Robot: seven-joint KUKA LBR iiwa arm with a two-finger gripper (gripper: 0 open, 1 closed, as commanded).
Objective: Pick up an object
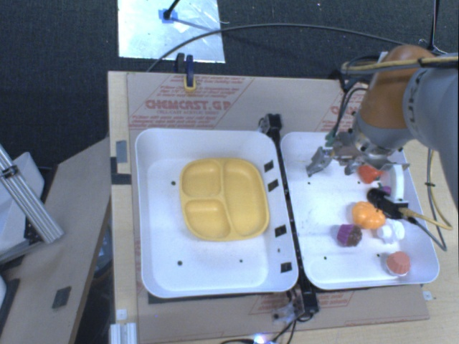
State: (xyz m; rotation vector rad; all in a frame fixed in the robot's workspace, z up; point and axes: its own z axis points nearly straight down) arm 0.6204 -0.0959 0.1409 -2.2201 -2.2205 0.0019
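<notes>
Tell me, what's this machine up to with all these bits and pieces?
A grey robot arm reaches in over the right-hand bin, its gripper low over the bin's bare upper part. It's meant to pick something up, but nothing sits in the gripper. The small items lie further along that bin: an orange ball, a purple piece and a reddish one. The left bin holds a yellow divided plate, untouched.

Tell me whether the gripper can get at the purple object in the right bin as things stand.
Probably yes. The purple object lies in the right bin with bare floor on its left; only the orange object sits close. The gripper hangs nearby above it.
</notes>
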